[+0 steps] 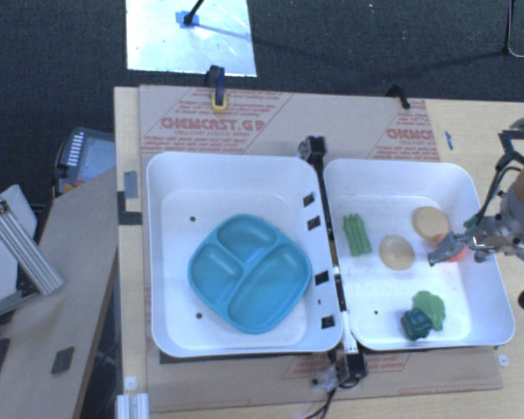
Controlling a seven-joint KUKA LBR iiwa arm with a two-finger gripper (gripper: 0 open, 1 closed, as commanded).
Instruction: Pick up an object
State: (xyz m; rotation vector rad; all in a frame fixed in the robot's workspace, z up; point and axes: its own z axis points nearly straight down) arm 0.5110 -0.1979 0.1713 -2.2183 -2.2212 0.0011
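A robotics test lab.
Two white bins (393,182) clamped on a cardboard-covered bench (279,116), cables (327,382) at its front edge, dark carpet (52,42) around.

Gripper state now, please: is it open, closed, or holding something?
Gripper: cannot be told; it is low in the right bin, at an orange object, which is not clearly held.

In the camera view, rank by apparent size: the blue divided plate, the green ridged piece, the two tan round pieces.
Largest to smallest:
1. Blue divided plate, by far.
2. Green ridged piece, longest of the rest but narrow.
3. Two tan round pieces: alike, so unranked; the hand partly covers the right one.
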